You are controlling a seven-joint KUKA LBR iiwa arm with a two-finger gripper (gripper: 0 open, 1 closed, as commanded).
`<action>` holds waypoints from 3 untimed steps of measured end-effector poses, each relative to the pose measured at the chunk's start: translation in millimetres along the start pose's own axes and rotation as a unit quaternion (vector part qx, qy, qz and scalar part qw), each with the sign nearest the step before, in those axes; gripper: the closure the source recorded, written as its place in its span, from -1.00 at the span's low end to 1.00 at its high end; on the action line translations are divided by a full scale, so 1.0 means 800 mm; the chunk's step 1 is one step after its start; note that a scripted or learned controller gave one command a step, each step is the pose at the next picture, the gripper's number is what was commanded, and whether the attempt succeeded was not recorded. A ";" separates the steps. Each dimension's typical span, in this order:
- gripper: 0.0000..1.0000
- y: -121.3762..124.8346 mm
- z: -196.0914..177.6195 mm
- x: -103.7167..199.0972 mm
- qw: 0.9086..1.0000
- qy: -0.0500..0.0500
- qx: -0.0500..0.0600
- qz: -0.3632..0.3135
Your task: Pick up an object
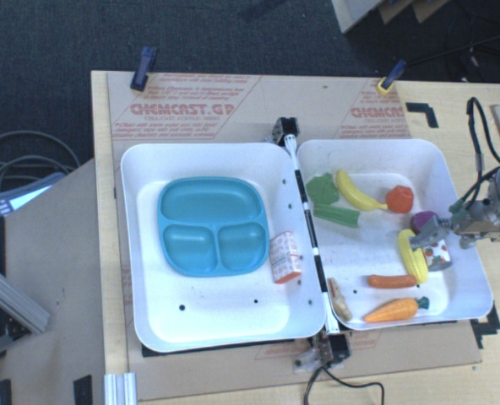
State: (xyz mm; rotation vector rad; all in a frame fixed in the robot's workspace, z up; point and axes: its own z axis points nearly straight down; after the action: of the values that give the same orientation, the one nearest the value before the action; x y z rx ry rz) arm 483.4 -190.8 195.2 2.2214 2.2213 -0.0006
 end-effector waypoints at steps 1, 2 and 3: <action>-1.00 0.027 0.110 -0.008 1.000 -0.003 -0.011 -0.001; -1.00 -0.005 0.138 0.056 1.000 0.000 -0.001 0.000; 1.00 -0.005 0.126 0.056 1.000 0.000 -0.001 0.000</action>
State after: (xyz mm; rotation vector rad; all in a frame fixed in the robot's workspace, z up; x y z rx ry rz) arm 479.3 -146.3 94.2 2.2208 2.2185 0.0011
